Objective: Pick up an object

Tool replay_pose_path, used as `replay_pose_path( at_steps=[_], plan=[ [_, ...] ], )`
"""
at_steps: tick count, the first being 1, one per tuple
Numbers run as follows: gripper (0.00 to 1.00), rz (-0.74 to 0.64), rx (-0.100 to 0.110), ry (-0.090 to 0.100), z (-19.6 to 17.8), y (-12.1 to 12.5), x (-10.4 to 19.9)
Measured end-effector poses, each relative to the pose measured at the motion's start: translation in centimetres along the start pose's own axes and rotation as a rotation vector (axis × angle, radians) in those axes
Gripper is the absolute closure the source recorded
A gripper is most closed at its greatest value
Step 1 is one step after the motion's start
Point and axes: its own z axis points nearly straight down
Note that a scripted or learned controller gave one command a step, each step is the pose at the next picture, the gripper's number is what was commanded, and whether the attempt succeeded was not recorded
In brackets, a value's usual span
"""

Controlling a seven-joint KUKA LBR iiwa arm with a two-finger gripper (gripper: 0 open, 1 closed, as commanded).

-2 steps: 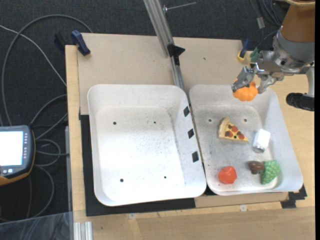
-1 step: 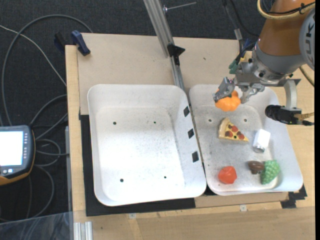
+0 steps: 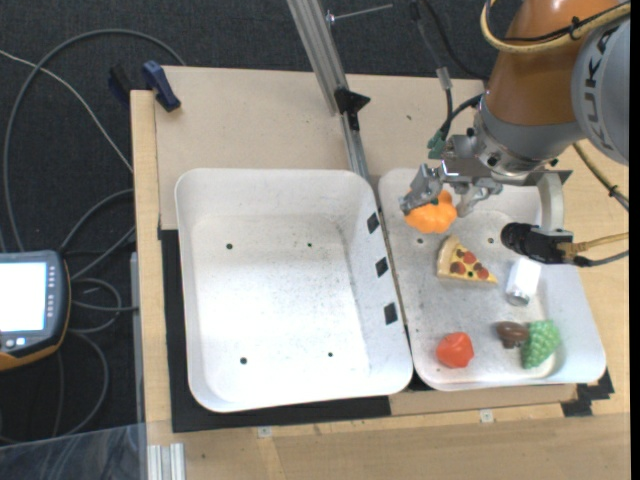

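Orange toy fruit (image 3: pixel 433 216) sits between the fingers of the gripper (image 3: pixel 436 196), near the back-left corner of the right bin (image 3: pixel 590 333). Seems held: 1 metal finger (image 3: pixel 415 200) presses on its left side, the other on its right. Cannot tell whether already clear of the bin floor or resting on it.

Judged as the grasp-and-lift step of the pick. Next move calls for a straight rise, slow, keeping the fruit between the pads, since a round toy slips easily.

Close on the left: the bin wall and the seam to the left bin (image 3: pixel 200 218), also a slanted metal rail (image 3: pixel 330 68) just behind. So little room toward the left and back. In front, just beside the fruit, lies a pizza slice (image 3: pixel 465 264); further forward a white cylinder (image 3: pixel 520 282), a red tomato (image 3: pixel 455 349), a brown piece (image 3: pixel 512 334) and green grapes (image 3: pixel 541 342), well apart from the gripper. Free room mostly upward.
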Motion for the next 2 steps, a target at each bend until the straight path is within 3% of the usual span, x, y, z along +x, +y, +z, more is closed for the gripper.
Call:
replay_pose_path(
  at_steps=[2],
  plan=[
    [1.0, 0.0, 0.002, -0.001, 1.5, -3.3, 8.7]
  ],
)
